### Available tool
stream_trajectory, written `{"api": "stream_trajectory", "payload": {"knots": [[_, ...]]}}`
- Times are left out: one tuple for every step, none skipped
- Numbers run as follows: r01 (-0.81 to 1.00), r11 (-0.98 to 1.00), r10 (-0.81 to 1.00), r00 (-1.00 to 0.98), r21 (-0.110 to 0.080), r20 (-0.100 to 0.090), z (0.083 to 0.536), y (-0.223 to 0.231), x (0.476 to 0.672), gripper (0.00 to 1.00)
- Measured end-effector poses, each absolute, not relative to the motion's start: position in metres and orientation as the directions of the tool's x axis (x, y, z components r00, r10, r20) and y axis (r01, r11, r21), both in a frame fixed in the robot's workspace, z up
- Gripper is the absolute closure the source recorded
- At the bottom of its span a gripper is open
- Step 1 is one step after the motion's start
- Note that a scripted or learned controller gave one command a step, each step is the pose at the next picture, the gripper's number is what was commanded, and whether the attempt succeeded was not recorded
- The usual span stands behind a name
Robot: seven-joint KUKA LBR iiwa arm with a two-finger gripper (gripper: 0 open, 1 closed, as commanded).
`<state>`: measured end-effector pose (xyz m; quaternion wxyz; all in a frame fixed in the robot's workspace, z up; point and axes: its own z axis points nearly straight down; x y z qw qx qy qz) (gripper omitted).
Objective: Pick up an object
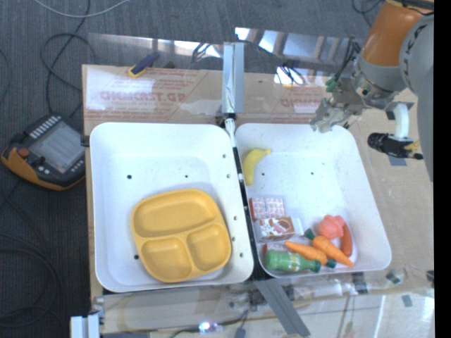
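Observation:
The right bin [352,189] holds a yellow banana [254,162] near its far left corner. Along its near side lie two small red-and-white packets [268,207] [276,227], a green bottle [290,262], two orange carrots [309,251] [332,251], a pink-orange fruit [331,226] and a thin red piece [347,239]. My gripper [328,120] hangs over the far rim of the right bin, well away from all of these, with nothing seen in it.
A yellow compartment tray [182,234] lies in the left bin [113,189]. An upright metal post [232,76] stands behind the rim where the two bins meet. A teach pendant [46,152] rests on the floor at left. Cardboard [155,97] lies behind the bins.

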<state>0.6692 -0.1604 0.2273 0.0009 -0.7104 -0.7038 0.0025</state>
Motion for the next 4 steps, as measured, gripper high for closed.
{"api": "stream_trajectory", "payload": {"knots": [[0.969,0.248,0.969,-0.248,-0.006,-0.001,0.209,-0.176,0.667,1.00],[0.986,0.167,0.986,-0.167,-0.004,-0.001,0.235,-0.156,0.669,1.00],[0.994,0.108,0.994,-0.108,-0.004,-0.001,0.254,-0.173,0.670,1.00],[1.000,0.020,1.000,-0.020,-0.006,0.000,0.246,-0.199,0.664,1.00]]}}
